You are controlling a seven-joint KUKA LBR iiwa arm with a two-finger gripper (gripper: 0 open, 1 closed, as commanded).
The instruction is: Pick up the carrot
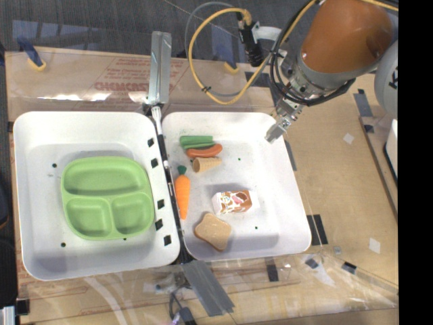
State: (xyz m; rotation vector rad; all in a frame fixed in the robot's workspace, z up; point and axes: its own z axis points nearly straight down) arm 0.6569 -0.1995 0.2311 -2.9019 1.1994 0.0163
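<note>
Carrot [183, 193] lies in the right-hand bin [287, 181], pressed close along that bin's left wall, its green top toward the far side and its orange point toward the near side. It runs almost parallel to the divider where the two bins meet.

Around it sit several other pieces. Just beyond its green top is a small tan cone-shaped piece [205, 164], very near but whether touching is hard to say. Behind that lies an orange-red sausage-like piece [204, 152], and against it a green bean-like piece [196, 141], the two stacked side by side. To the right of the carrot, a little apart, is a small printed packet [233, 202] (white with a reddish-brown picture). Near the carrot's pointed end rests a slice of toy bread [213, 231], close to the tip but not clearly touching it.

The left bin [30, 181] holds a green divided plate [105, 196] with three compartments.

The gripper [279, 128] hangs over the far right corner of the right bin, well apart from the carrot, with the cone, sausage and bean pieces lying between it and the carrot. Nothing is seen between its fingers; from this slant the tips merge into one pale shape, so I cannot tell whether they stand wide or narrow. A yellow cable [203, 46] loops behind the bins toward the arm's wrist.
</note>
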